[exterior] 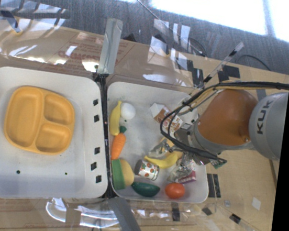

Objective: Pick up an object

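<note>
Reaching into the right bin [197, 196], the hand [180, 162] hides its grip beside a banana [166, 160].

The arm [270, 123] was grey, with a smooth rounded shell, and it carried the dark letters "KU" near the right edge of the frame. Above the wrist sat a wide, shiny orange band [227, 118]. Several thin black cables [233, 84] ran in curves along the arm toward its metallic lower end.
</note>
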`<state>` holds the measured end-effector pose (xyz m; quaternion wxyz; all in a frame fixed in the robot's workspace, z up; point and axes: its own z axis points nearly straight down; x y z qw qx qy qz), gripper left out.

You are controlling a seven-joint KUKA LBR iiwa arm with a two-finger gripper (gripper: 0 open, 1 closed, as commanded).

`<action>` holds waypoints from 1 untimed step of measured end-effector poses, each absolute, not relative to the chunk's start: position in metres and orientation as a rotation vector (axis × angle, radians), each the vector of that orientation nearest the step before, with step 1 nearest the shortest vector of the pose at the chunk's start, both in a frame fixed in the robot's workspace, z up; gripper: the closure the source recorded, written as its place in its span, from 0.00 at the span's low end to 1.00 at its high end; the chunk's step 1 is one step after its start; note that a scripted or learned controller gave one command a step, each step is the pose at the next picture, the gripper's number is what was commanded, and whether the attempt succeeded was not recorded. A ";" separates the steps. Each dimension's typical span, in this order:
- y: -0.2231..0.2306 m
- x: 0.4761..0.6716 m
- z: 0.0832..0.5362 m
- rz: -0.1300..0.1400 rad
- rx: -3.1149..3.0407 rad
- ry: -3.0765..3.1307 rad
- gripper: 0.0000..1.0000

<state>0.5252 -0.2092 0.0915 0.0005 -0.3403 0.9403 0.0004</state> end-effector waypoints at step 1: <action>-0.210 0.535 0.093 -0.003 -0.664 3.064 0.00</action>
